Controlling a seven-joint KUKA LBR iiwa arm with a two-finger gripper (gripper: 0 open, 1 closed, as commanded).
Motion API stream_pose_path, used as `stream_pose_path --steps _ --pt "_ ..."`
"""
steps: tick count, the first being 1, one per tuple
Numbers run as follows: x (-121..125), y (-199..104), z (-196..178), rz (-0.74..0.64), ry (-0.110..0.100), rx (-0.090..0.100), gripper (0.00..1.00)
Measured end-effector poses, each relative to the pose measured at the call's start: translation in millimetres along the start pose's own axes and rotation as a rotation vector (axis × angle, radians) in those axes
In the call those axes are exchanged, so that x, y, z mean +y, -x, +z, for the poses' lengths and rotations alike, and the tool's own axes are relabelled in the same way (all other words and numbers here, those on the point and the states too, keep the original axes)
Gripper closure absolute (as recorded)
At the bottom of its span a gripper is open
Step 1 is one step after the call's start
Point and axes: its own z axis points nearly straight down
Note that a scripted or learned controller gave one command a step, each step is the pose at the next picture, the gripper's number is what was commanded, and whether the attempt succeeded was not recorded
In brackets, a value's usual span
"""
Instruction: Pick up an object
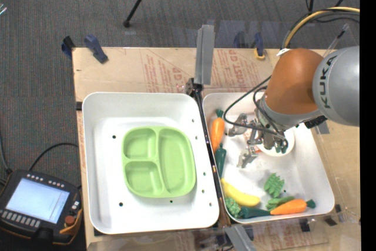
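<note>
My gripper (251, 150) hangs over the middle of the right bin (311, 164), under the orange wrist band, and stands open with nothing between its fingers. To its left along the bin's left wall lie an orange carrot (217, 131) and a dark green cucumber (220, 159). A white ring (281, 146) lies just right of the gripper, partly hidden by it. Nearer the front are a yellow banana (239, 194), a green leafy piece (273, 185), a second carrot (288, 207) and a small broccoli (232, 207).
The left bin (100, 126) holds a light green divided plate (158, 161). A grey upright post (204, 59) stands behind the divider between the bins. A teach pendant (38, 203) lies on the floor at lower left.
</note>
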Motion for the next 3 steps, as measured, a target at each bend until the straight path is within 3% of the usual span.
stream_pose_path --steps 1,2,3 --pt "-67.0 -52.9 0.1 0.027 -0.002 0.002 0.00" --pt "20.0 21.6 -0.2 -0.009 0.001 -0.002 0.00" --pt "-32.9 -16.8 0.1 0.128 -0.001 0.001 0.00"
